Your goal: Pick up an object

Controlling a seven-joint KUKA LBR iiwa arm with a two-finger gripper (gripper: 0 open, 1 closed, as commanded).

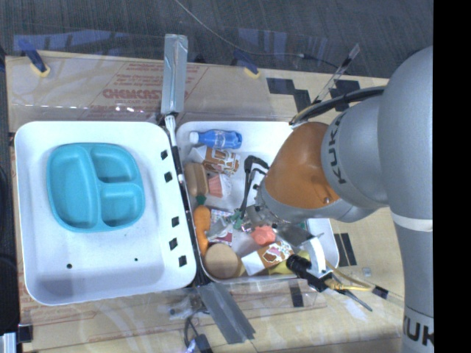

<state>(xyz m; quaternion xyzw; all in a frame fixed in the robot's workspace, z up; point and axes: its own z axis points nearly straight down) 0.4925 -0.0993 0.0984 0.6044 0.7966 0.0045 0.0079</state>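
Observation:
The right bin [259, 132] holds a heap of small items. A blue bottle [219, 138] lies at its far edge, with a brown snack packet [221, 161] just below it. A tan bread roll [195, 179] and an orange carrot [202, 226] lie along the left wall. A round tan ball [222, 260] rests at the near edge beside a red fruit [263, 235] and a brown-and-yellow packet [277, 256]. My gripper [249, 215] is low inside this bin among the middle items, under the orange wrist band [298, 171].
The left bin [37, 271] carries a teal divided plate [96, 186]. The grey arm [390, 153] covers the right part of the right bin. A metal strip [174, 72] stands behind the divide between the bins.

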